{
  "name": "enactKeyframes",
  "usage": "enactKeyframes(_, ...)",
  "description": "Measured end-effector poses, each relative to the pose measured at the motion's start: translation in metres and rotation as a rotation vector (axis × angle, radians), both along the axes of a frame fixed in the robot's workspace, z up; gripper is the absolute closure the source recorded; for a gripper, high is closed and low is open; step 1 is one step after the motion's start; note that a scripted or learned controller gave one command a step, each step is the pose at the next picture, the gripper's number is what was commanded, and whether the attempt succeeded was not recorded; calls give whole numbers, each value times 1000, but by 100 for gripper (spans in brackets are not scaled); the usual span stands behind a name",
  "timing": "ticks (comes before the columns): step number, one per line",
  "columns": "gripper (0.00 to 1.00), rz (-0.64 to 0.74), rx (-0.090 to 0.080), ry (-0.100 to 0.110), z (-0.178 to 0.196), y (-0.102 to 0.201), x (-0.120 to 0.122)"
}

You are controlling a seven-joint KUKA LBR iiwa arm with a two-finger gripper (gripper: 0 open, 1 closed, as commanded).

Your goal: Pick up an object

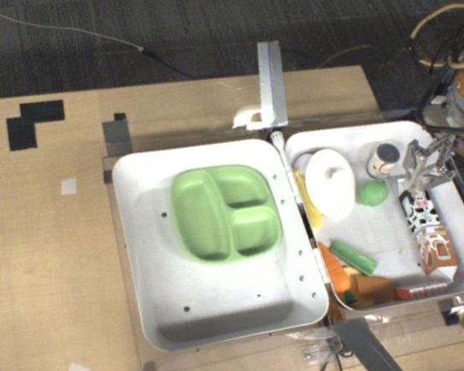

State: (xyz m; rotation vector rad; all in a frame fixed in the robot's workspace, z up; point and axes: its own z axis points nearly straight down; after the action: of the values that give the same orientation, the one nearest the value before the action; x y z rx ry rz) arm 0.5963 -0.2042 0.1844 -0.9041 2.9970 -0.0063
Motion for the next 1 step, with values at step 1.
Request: enactKeyframes(1, 0, -2, 0, 1, 0, -1, 0)
